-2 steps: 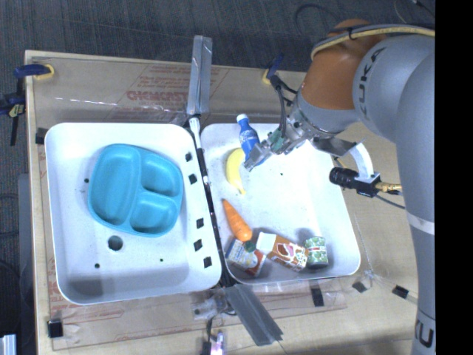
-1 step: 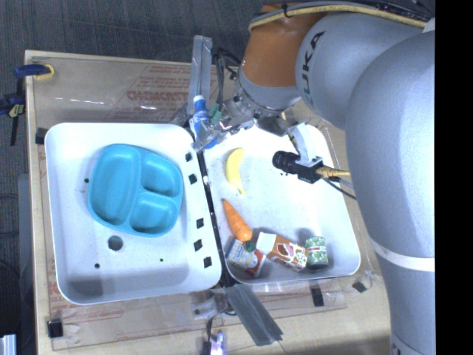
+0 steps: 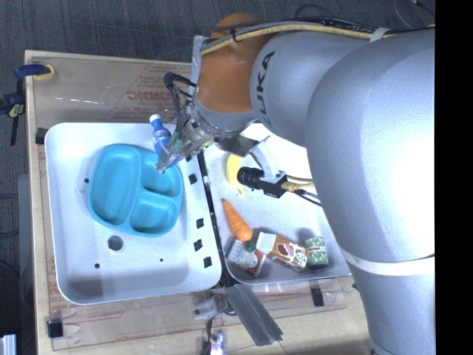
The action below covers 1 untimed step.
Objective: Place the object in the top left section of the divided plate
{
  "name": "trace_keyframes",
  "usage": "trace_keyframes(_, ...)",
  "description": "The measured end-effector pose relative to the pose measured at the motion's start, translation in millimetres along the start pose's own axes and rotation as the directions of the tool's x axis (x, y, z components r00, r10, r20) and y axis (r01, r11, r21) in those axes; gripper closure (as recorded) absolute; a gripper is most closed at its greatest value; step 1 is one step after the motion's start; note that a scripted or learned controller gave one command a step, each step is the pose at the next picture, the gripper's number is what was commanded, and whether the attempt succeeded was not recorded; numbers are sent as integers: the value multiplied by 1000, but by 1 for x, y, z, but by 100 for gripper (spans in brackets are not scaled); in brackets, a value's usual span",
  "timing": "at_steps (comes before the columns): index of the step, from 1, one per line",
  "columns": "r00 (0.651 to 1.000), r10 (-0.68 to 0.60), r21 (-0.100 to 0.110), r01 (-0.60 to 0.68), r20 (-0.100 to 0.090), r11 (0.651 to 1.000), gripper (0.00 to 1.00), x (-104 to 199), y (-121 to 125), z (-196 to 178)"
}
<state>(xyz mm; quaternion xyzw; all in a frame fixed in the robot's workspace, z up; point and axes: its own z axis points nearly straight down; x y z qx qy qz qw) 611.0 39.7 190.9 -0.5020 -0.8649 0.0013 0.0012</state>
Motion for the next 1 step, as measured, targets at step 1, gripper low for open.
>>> trace_keyframes(1, 1000, 1, 0, -1, 0, 1000, 0, 0, 0, 0)
